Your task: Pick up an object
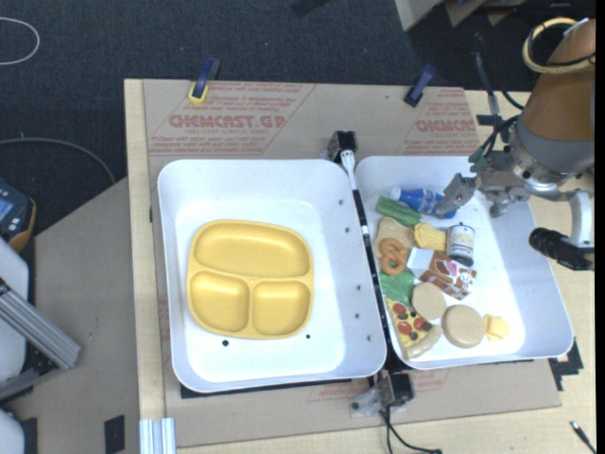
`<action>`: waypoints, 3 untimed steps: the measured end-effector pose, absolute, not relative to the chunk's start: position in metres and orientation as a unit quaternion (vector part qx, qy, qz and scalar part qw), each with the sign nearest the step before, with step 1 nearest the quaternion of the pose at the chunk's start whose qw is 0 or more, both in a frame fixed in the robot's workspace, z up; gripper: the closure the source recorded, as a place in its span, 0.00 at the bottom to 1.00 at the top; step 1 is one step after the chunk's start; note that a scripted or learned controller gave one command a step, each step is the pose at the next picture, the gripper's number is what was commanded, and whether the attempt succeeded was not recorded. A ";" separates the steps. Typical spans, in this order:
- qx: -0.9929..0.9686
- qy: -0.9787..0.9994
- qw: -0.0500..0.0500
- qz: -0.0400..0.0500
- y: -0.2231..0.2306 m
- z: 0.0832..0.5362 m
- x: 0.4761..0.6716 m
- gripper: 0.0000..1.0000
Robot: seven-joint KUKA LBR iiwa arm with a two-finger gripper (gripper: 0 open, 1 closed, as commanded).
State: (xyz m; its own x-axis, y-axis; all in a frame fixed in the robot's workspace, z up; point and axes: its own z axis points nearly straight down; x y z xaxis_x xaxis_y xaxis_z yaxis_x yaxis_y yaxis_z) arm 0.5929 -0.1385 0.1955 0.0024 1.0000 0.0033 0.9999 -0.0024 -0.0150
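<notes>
Toys (430, 287) lie heaped in the right bin (529, 296), small, light, likely hard plastic, so the little can (460, 244) looks best pinched across its round sides, with the gripper (460, 194) just above it, jaws maybe apart, too blurry to tell.

Two shallow white bins sit side by side on the bench. The left bin (180, 253) contains a yellow three-compartment plate (250, 277). The right bin (539, 301) contains a cluster of toy food items (430, 282) along its left half. The gripper (460, 195) is positioned above this bin's far end, next to a blue item (413, 198).
</notes>
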 end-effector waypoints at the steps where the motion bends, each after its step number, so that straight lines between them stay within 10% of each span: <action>1: -0.707 -0.707 0.001 0.000 -0.139 0.203 0.596 0.00; 3: -0.707 -0.707 -0.003 -0.002 -0.138 0.106 0.600 0.00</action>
